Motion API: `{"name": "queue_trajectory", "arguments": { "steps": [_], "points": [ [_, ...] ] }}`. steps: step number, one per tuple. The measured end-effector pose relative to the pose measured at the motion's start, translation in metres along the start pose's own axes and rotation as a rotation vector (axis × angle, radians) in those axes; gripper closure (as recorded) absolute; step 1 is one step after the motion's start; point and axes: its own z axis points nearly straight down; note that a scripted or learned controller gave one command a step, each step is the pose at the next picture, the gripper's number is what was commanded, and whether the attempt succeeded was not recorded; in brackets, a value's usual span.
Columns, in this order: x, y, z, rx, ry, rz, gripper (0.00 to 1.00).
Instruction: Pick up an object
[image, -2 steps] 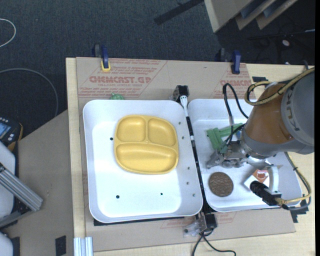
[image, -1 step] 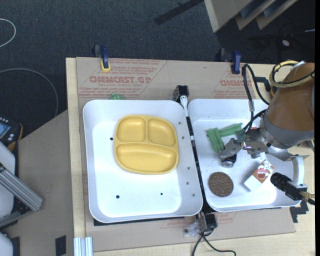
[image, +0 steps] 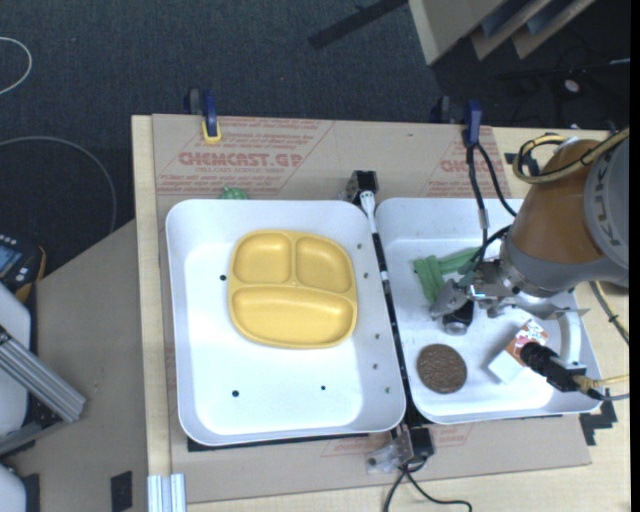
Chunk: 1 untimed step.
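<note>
My gripper (image: 458, 305) hangs low over the middle of the right bin (image: 400, 240), the grey and orange arm reaching in from the right. A green object (image: 437, 272) lies in that bin just up and left of the gripper, its right end hidden under the wrist. A round brown disc (image: 441, 367) lies flat near the bin's front, below the gripper and apart from it. Nothing shows as held.
The left bin (image: 200, 330) holds a yellow plate (image: 293, 288) with three compartments in its upper half. Black clips and cables sit along the divide between the bins. The bench board (image: 250, 150) is clamped at its far edge.
</note>
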Motion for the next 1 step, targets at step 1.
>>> {"name": "queue_trajectory", "arguments": {
  "steps": [1],
  "points": [
    [0.0063, -0.0577, -0.0313, 0.001, 0.002, 0.001, 0.00]
  ]
}}
